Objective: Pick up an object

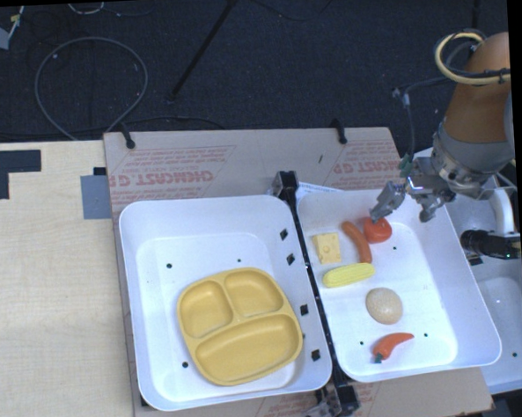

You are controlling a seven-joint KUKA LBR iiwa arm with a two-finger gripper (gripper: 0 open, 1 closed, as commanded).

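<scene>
At the frame's right, the gripper (pixel 410 201) hangs with fingers spread, grasping nothing, just above the red tomato (pixel 378 230) in the right bin (pixel 441 271). The sausage (pixel 357 241) touches it, so closing could nudge both aside.

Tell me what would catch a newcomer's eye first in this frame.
The yellow three-compartment plastic plate dominates the left white bin. In the right white bin lies a cluster of toy foods: a cheese slice, sausage, corn cob, beige egg and red chili pepper. The grey arm's gripper sits open at the bin's far right side, one finger beside a red tomato.
</scene>
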